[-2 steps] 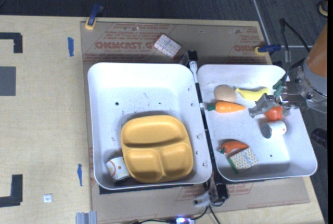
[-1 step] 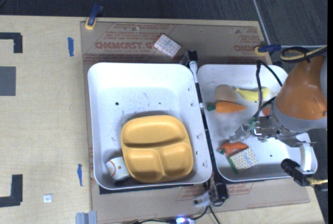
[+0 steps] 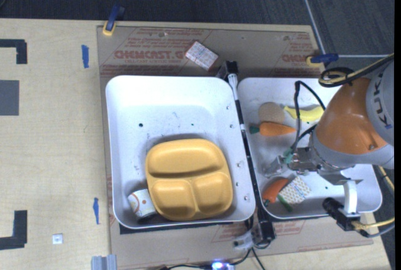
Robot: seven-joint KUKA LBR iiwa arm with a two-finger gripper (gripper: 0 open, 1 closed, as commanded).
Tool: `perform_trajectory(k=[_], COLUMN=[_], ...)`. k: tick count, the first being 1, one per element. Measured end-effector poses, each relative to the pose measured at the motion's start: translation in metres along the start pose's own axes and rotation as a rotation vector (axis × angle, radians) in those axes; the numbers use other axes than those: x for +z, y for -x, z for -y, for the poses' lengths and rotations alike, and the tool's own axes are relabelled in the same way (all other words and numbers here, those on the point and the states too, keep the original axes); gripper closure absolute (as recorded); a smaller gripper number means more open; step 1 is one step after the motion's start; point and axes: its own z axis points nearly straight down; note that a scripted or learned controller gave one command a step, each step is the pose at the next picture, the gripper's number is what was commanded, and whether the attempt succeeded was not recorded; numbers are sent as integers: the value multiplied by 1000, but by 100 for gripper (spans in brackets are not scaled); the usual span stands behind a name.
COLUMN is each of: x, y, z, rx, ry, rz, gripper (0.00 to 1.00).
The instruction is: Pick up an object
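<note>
carrot lengthwise left-right, tip rightward

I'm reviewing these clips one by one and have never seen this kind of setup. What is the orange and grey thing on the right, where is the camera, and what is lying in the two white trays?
The picture comes from one fixed camera above the bench, looking down at a slant. The orange and grey shape is a robot arm reaching in from the right; a program steers it to pick something up. Its hand hangs low over the right bin, and I cannot tell whether it holds anything. In that bin lie a carrot, a yellow piece, a beige item, another orange piece and a small patterned packet. The left bin holds a yellow divided tray and a small cup beside it.
</note>
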Motion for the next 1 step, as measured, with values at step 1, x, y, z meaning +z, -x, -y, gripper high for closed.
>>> perform_trajectory(k=[1], x=[3], y=[0], z=[4], rx=[0], ry=[-10], rz=[-1], gripper=[0])
